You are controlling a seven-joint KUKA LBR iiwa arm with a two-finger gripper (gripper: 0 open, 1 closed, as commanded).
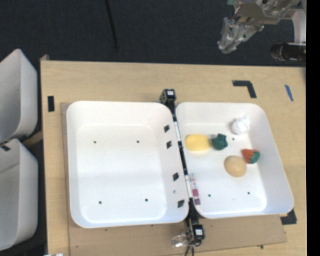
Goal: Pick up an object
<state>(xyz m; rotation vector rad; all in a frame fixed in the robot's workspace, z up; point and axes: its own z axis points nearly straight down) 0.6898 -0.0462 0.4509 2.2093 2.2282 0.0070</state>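
Lying untouched in the right bin (272, 196): tan ball (235, 166) nearest, yellow piece (197, 143), green piece (220, 141), red piece (250, 155), white piece (239, 125) farther back; pincer (232, 39) hovering far right beyond the desk (122, 79), finger state impossible to tell, picking not yet begun.

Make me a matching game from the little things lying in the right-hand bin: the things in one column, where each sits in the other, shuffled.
Things:
1. yellow block
2. white lump
3. tan ball
4. green piece

Places:
A. nearest the bin's far right corner
B. closest to the divider between the two bins
C. nearest the camera of the four, beside the small red piece
D. touching or almost touching the yellow block's right side

Pairs: 1-B, 2-A, 3-C, 4-D
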